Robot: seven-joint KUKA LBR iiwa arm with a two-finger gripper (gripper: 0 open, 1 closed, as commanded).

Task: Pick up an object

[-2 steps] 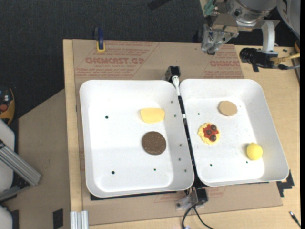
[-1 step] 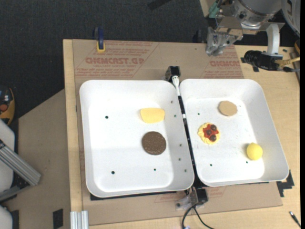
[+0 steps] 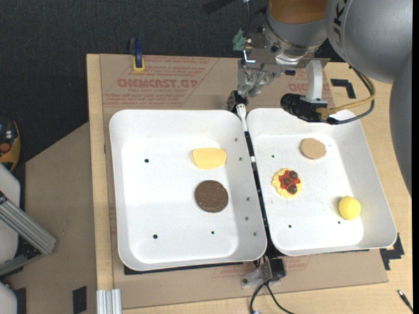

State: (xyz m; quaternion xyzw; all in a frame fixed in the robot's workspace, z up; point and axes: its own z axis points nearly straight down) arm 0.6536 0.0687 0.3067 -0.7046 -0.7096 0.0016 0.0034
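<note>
Bench: brown board point(image 3: 170, 77) carrying two white bins side by side.
Left bin point(image 3: 131, 175): pale yellow slab point(image 3: 209, 157) with a dark brown disc point(image 3: 212, 196) just below it.
Right bin point(image 3: 373, 175): tan disc point(image 3: 313, 149), small pizza point(image 3: 287, 182), yellow ball point(image 3: 349, 207), all apart.
Gripper point(image 3: 241, 102): above the bins' far edge, at the seam between them; grip state cannot be told.

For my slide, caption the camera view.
Arm's tool above the bins' far edge; two items in left bin, three in right bin.
</note>
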